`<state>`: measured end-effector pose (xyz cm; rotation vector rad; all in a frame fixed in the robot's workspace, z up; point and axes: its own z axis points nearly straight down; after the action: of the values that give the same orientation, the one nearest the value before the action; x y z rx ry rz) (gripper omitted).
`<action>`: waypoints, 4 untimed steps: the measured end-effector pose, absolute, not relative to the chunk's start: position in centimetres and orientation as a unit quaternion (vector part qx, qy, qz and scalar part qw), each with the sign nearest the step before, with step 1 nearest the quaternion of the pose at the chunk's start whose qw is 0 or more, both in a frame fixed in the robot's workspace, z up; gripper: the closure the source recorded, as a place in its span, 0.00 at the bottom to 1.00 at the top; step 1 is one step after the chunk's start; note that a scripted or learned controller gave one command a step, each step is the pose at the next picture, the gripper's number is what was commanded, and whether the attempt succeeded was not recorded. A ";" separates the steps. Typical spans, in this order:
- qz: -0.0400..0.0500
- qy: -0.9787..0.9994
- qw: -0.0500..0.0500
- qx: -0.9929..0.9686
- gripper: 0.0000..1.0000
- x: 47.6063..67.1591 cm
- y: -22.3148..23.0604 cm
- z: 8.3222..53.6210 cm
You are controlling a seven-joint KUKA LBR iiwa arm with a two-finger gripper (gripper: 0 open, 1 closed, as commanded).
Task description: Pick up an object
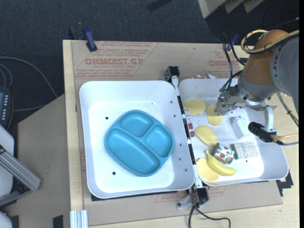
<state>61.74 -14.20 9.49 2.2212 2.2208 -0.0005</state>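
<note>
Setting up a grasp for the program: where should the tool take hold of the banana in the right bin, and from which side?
Grip the banana across its narrow middle, coming straight down from above. It lies flat and curved near the right bin's front edge, so its long sides are the ones to pinch. A yellow piece touches its left end and a printed packet sits just behind, so the ends look crowded.

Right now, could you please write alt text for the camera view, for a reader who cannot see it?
The arm's pincer is low in the right bin, among pale yellow pieces, a banana and small packets. The left bin holds a blue divided plate. Both white bins sit side by side on a bench.
</note>
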 end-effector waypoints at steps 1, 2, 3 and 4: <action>0.000 0.707 0.000 0.707 0.00 61.7 -14.2 9.5; 0.000 0.707 -0.001 0.707 0.00 60.6 -12.9 8.4; 0.000 0.707 0.001 0.707 0.00 60.4 -15.4 8.5; 0.001 0.707 0.002 0.707 1.00 60.5 -15.4 9.5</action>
<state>60.51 -15.40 9.50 2.2199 2.2175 0.0021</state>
